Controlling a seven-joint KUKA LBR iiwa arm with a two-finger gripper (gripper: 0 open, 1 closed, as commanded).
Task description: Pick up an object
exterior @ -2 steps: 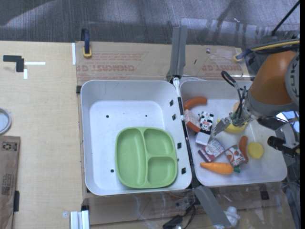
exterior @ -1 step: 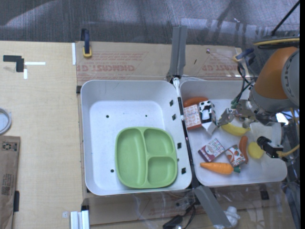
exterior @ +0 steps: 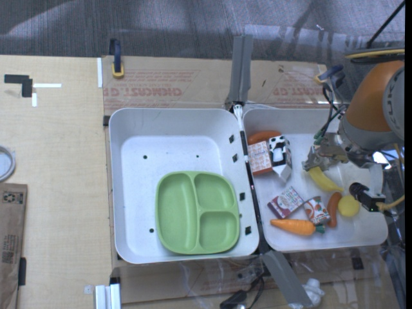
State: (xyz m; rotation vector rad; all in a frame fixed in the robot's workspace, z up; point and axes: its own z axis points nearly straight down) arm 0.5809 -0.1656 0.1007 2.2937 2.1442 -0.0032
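Observation:
The right bin (exterior: 360, 234) holds several small toy foods. A yellow banana (exterior: 325, 180) lies near its right side, with a yellow lemon (exterior: 348, 206) and a red-orange pepper (exterior: 333, 202) just below it. An orange carrot (exterior: 293, 226) lies along the front wall. Close by are a maroon packet (exterior: 285, 202) and a small red carton (exterior: 317, 211). A black-and-white carton (exterior: 279, 152) and an orange-and-white carton (exterior: 259, 158) stand at the left. My gripper (exterior: 320, 158) hangs low over the banana's upper end, nothing visibly held.
The left bin (exterior: 117, 172) holds a green divided plate (exterior: 197, 212). A grey divider post (exterior: 241, 69) stands between the bins at the back. Cables and a black fitting (exterior: 362, 195) hang by the right bin's right wall, under the orange-banded arm (exterior: 376, 95).

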